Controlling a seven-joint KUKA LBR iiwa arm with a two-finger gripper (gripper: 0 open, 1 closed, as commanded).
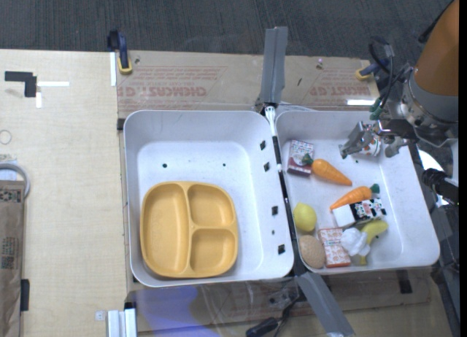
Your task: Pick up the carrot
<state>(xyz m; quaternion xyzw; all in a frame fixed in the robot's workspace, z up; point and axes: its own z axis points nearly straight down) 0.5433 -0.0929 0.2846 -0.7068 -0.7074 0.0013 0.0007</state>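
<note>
Leftmost on my bench sits the left bin [139,138], holding a yellow divided plate [190,227] and nothing I need. Past the divider, the right bin [408,252] carries the clutter: a small dark-red carton [300,157] near its upper left, a lemon [304,217] below that, a round brownish bun [312,252] at the bottom edge beside a red-and-white packet [335,246].

Two carrots lie here, which complicates things. The upper carrot [330,172] rests just beside the carton, its green top toward the carton and its tip pointing right. The lower carrot [352,197] lies slanted, touching a black-and-white box [357,211], with a banana [374,230] near it.

My gripper [363,141] hangs above the bin's upper right part, near the upper carrot but clear of it, and nothing is between my fingers; whether they are spread or closed I cannot tell.

I judge this the approach step. Next I must shift left over the upper carrot, line up across its body and descend.
</note>
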